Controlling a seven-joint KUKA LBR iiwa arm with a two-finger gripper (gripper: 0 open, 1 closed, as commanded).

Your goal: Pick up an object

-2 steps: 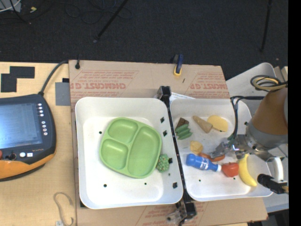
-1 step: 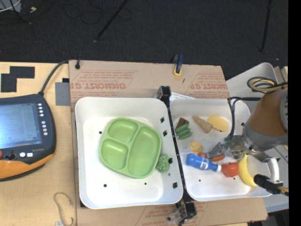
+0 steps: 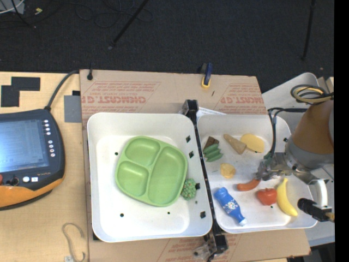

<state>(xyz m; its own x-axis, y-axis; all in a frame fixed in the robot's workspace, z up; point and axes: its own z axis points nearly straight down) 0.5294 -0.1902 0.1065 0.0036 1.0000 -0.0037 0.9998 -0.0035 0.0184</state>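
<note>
At the near edge of the right bin [image 3: 275, 222], a blue bottle [image 3: 229, 205] lay slanted beside the divider. A banana [image 3: 286, 198] curved along the bin's right side, and a red piece [image 3: 266, 195] lay just to its left. Just behind the red piece lay an orange sausage-shaped object [image 3: 248, 185]. Its right end pointed up toward the gripper [image 3: 266, 171], which hung low over that end. Contact between them could not be made out, and nothing was visibly lifted. Whether the gripper was open or closed could not be told, since its tip was a dark blur against the white bin floor. The arm [image 3: 313, 135] reached in from the right, with its orange band above the wrist.

A small yellow lump [image 3: 228, 171] sat left of the gripper, apart from the orange object. In the left bin [image 3: 103, 212], a green divided plate [image 3: 151, 171] lay near the middle. A knobbly green piece [image 3: 189, 189] touched its lower right rim.

Farther back in the right bin, a green pod [image 3: 213, 154] lay just in front of a brown piece [image 3: 211, 143] by the divider. A tan wedge [image 3: 234, 143] and a yellow lemon-like object [image 3: 253, 142] lay to their right, close together.

Beyond the bins was a sheet of printed cardboard [image 3: 136, 94] with a blue and yellow clamp [image 3: 206, 75] on its far edge. A control pendant [image 3: 27, 152] with a lit screen rested on the bench at the far left.
</note>
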